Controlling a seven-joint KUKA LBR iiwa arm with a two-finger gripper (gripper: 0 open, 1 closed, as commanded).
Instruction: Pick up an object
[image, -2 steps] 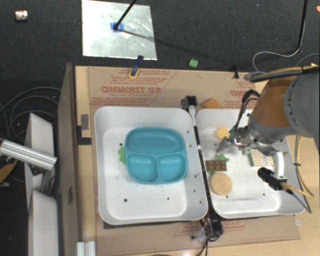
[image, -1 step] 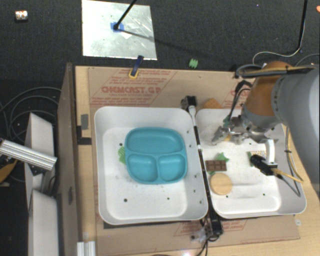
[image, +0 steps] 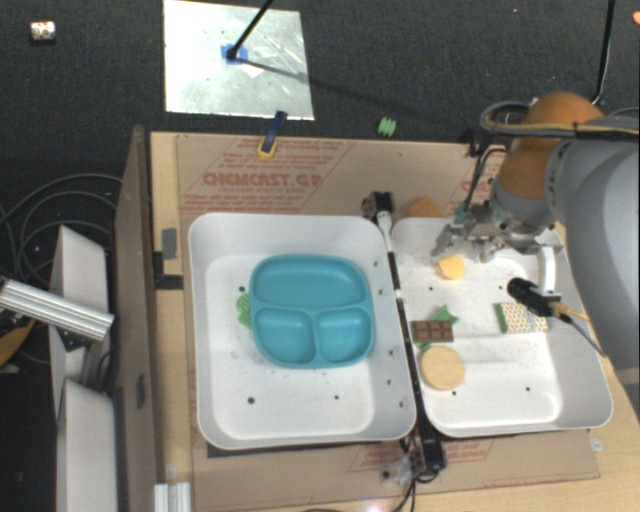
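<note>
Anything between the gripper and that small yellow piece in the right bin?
Nothing visible. The gripper hangs right over the yellow piece near the back of the right bin. The brown block and tan disc lie nearer the front, off to the side.

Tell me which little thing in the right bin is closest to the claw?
The small yellow piece, right beneath the claw. The brown square and tan round cookie lie farther down.

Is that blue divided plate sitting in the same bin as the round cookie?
No, the blue three-compartment plastic plate lies in the left white bin, while the round tan cookie lies in the right white bin.
</note>
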